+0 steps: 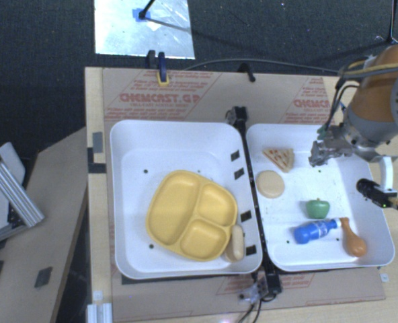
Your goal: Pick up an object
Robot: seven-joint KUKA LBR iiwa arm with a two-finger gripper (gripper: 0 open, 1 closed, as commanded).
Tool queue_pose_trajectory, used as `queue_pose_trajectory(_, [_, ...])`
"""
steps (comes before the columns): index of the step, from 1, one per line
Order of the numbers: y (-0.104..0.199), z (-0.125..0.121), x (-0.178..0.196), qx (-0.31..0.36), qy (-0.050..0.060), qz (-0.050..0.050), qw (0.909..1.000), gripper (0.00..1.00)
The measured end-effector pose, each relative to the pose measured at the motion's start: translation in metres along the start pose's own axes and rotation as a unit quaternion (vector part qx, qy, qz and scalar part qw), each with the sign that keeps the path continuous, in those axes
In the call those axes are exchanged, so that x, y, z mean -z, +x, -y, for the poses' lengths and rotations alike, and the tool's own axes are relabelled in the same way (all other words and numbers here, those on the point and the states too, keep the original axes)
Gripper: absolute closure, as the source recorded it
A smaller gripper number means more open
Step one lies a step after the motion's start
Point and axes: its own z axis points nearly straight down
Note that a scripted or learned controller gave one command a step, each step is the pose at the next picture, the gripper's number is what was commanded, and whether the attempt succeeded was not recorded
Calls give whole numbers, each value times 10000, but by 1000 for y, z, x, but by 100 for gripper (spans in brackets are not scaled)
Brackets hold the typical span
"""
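Right bin (374,251) holds five loose items, none singled out by the task. Blue bottle (316,231) lies on its side near the front wall, long axis close to left-right, white cap end pointing right and slightly toward the back. Just right of the cap, an orange-brown drumstick-shaped piece (351,238) lies slantwise, thin end toward the back-left, fat end toward the front-right corner; whether it touches the cap is hard to make out. Green pepper-like toy (317,208) sits just behind the bottle, stem up. Round tan disc (270,184) lies flat near the divider between the bins. Behind it a triangular wedge (279,157), tan with a reddish face, with its tip toward the front-right.

Gripper (320,155) hangs over the back-right part of the right bin, right of the wedge, nothing seen between its tips. Its fingers are dark and small against the mount; cannot tell whether they are spread or pressed together. Arm body is cut off by the right edge.

Left bin (128,247) carries a yellow divided tray (192,214), set at a slant. A pale bread-roll shape (236,242) lies at the tray's front-right corner, long axis front to back, touching the tray edge.
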Motion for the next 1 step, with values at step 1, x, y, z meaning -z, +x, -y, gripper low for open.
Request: queue_pose_trajectory(1, [-3,5,46,-9,2,-1,10000,100])
